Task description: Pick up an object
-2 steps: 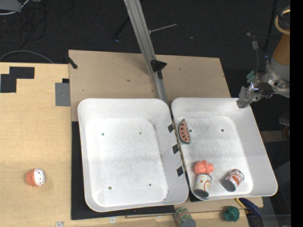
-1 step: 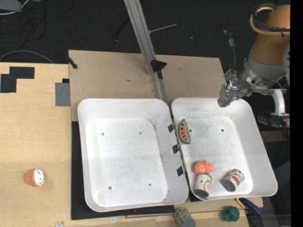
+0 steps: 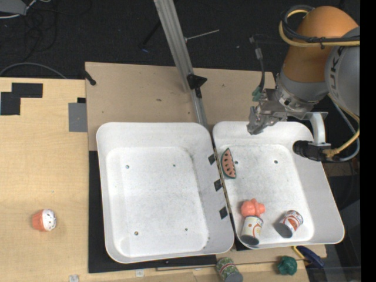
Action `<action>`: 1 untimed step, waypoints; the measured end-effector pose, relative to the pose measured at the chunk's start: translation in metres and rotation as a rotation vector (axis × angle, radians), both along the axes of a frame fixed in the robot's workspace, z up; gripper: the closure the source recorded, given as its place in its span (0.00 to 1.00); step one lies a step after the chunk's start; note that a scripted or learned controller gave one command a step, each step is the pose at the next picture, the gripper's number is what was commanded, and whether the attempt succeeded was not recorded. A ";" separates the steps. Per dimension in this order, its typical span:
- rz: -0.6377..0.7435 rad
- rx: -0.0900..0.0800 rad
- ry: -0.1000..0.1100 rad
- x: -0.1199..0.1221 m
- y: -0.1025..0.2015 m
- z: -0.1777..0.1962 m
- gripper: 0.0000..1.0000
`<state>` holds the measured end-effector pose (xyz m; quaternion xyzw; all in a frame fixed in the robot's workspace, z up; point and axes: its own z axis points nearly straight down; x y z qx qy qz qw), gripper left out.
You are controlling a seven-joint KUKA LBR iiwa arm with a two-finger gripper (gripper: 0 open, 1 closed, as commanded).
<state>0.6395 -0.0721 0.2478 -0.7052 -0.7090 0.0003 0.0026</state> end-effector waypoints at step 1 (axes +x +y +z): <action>-0.003 -0.002 -0.002 0.008 0.042 -0.005 1.00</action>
